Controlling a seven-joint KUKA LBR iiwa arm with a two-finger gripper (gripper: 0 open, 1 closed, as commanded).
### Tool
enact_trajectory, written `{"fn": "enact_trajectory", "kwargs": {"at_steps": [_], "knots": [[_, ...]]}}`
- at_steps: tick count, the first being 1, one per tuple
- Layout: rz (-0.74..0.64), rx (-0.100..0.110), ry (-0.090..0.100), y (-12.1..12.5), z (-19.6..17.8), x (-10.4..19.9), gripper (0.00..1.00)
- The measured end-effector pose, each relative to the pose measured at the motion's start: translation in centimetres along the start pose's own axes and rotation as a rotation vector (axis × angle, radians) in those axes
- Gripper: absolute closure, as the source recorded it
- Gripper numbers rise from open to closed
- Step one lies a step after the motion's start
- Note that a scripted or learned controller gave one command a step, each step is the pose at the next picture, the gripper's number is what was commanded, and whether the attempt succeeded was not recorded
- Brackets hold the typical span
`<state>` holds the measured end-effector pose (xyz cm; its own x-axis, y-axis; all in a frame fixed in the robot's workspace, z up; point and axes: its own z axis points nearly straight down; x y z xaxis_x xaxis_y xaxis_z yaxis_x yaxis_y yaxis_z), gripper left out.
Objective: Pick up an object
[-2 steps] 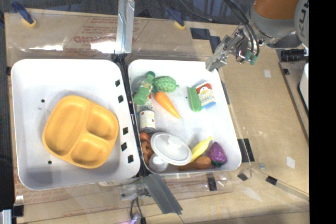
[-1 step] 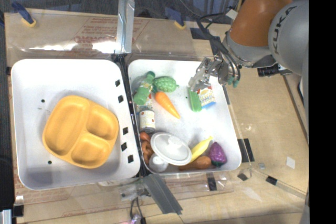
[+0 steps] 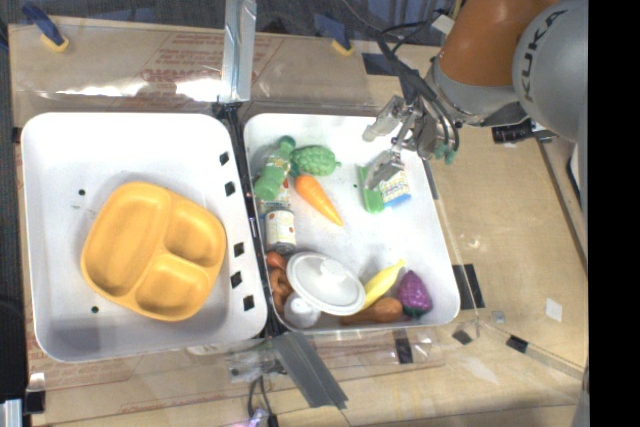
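Note:
My gripper [image 3: 398, 147] hangs over the far right part of the right bin [image 3: 440, 245], below the grey arm with its orange band [image 3: 492, 35]. Directly beneath it is a small green and blue-white packet [image 3: 385, 188], close to the bin's right wall. Whether the gripper touches the packet I cannot make out. To the packet's left lies an orange carrot [image 3: 318, 198], with a green leafy toy [image 3: 315, 159] behind it and a green bottle [image 3: 272, 175] against the bin's left wall.
The right bin's near end holds a small jar [image 3: 281, 227], a white lidded bowl [image 3: 325, 282], a banana [image 3: 383, 282], a purple fruit [image 3: 413, 293] and a brown item [image 3: 375, 312]. A yellow divided plate [image 3: 152, 248] lies in the left bin [image 3: 50, 145].

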<state>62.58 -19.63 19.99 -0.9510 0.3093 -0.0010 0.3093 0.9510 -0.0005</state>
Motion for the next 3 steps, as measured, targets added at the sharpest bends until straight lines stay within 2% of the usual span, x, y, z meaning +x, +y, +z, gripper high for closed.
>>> {"fn": "enact_trajectory", "kwargs": {"at_steps": [1, 2, 3], "knots": [[-0.123, -0.002, 0.007, 2.9, 8.8, 2.4, 0.0], [0.041, 0.0, -0.001, 7.1, 10.7, 3.8, 0.0], [0.039, 0.005, -0.007, 6.8, 9.4, 3.6, 1.0]]}}
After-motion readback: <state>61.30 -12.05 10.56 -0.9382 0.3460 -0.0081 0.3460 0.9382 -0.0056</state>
